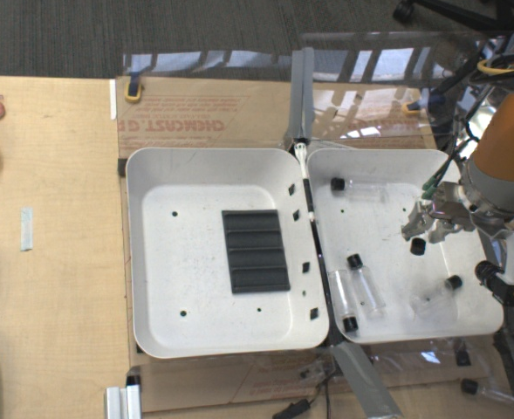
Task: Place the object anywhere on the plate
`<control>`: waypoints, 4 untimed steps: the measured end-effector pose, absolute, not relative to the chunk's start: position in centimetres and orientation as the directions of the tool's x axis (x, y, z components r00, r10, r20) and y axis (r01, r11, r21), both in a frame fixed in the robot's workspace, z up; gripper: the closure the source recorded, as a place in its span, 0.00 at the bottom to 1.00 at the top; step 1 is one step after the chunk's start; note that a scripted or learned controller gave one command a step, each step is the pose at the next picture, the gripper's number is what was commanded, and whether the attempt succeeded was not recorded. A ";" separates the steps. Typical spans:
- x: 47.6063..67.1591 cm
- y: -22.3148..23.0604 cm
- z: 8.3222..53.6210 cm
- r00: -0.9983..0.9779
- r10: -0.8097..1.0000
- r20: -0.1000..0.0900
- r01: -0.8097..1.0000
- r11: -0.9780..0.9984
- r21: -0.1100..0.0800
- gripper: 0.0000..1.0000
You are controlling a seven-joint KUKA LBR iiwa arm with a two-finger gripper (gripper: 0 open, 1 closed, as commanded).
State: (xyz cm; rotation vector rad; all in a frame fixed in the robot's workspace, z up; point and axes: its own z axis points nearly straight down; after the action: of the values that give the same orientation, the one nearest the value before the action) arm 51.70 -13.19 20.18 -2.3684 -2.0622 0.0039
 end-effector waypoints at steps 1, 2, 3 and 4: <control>47.7 -6.7 20.5 0.097 0.995 -0.001 0.995 -0.097 -0.004 1.00; 59.2 -1.4 21.8 0.029 1.000 -0.003 1.000 -0.029 -0.004 1.00; 57.0 6.7 18.9 -0.001 1.000 -0.002 1.000 0.001 -0.005 1.00; 56.4 12.8 14.2 0.001 1.000 -0.003 1.000 -0.001 -0.006 1.00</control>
State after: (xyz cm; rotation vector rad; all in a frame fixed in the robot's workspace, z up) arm 56.39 12.80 14.23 -2.2207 -2.2191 0.0101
